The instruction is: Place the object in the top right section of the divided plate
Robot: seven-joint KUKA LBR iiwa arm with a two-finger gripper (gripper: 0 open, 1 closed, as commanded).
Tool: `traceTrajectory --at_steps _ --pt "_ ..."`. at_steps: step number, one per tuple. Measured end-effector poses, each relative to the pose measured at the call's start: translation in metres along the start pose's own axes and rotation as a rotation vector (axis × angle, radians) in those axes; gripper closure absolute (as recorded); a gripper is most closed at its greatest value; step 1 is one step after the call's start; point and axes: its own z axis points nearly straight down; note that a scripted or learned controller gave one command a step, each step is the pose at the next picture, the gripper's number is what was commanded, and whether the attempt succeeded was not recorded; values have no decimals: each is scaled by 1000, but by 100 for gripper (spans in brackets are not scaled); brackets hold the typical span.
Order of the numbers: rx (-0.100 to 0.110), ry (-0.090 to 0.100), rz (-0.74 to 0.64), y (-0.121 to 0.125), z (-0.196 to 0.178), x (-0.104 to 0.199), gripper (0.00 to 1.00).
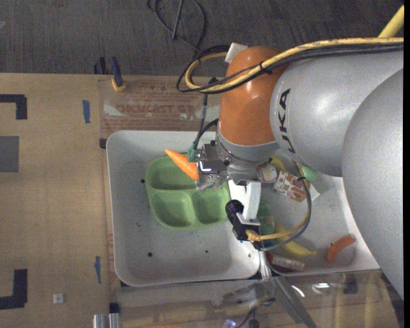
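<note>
Camera view: arm (320, 96) casing reads "UKA".

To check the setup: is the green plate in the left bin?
Yes, the plate lies inside the left bin, with the carrot above it.

A dark grey carpeted floor (77, 29) runs along the top, with black cables (176, 19) lying on it. Below, the tan wooden table (51, 192) carries blue tape strips (86, 111) and black corner marks (18, 106).
</note>
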Motion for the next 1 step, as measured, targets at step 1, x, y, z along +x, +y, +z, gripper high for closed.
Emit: traceTrajectory --at_steps 1 --pt "-4 0 22 8 -10 15 100"
